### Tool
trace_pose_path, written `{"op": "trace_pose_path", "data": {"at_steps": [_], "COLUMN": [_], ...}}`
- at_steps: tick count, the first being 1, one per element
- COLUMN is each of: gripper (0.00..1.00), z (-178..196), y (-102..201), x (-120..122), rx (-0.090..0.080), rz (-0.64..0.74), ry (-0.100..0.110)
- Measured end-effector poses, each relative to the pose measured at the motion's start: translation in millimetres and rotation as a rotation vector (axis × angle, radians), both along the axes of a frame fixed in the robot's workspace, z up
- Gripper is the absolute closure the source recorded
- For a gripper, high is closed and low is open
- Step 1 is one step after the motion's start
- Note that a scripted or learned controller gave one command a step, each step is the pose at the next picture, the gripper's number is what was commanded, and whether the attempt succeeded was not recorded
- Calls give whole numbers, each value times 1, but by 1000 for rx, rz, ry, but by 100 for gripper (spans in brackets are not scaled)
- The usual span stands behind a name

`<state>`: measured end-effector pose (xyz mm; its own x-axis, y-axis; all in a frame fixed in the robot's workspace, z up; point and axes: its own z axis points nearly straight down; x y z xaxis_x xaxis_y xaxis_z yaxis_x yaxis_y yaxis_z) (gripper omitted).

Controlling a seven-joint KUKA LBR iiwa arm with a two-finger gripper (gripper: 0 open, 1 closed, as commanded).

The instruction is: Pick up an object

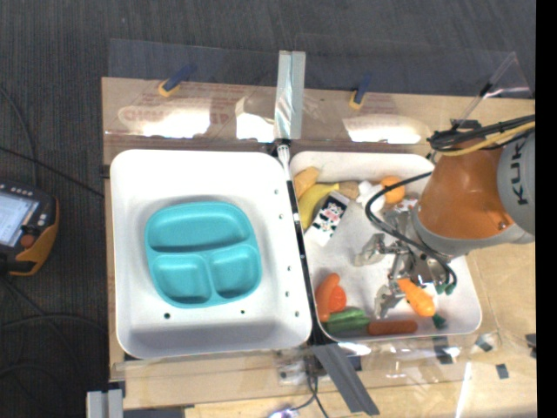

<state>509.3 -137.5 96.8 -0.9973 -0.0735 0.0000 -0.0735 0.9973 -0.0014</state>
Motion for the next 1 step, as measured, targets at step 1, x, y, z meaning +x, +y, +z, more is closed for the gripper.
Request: {"op": "trace_pose_path", "data": {"at_steps": [1], "gripper": [0], "z": [-5], "y": [-50], "x": [-7], "rx": [-2], "rz": [114], "ry": [-17]}}
